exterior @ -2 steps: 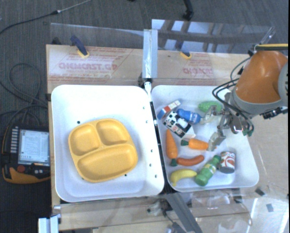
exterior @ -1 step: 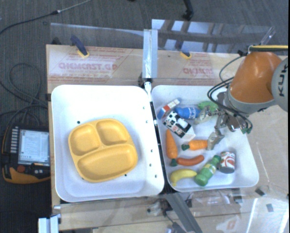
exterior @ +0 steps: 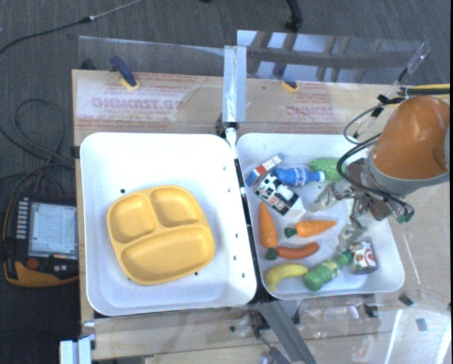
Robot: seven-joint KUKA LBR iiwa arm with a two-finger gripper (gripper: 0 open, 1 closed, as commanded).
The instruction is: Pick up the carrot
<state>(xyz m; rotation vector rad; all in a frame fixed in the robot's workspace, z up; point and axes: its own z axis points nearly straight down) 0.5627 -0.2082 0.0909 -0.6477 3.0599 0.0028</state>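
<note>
Carrot (exterior: 315, 227): small orange toy with a green leafy end pointing left, lying roughly level on the floor of the right bin (exterior: 393, 279), near its middle. Gripper (exterior: 351, 212): just to the carrot's right, hanging low over the same bin under the arm's orange band (exterior: 413, 139); its metal parts are a tangle from this angle, so whether it is apart or together cannot be told, and nothing is seen clamped in it. Neighbouring items in the right bin: a longer orange vegetable (exterior: 267, 227) standing lengthwise to the carrot's left; a red chilli (exterior: 292, 251) just below it; a yellow banana (exterior: 285, 274) and a green bottle (exterior: 323, 273) along the near wall; a small red-and-white carton (exterior: 364, 256) at lower right; a blue bottle (exterior: 296, 176) and a black-and-white box (exterior: 275, 193) above. Left bin (exterior: 98, 203): one yellow divided tray (exterior: 160, 233), three compartments.
</note>
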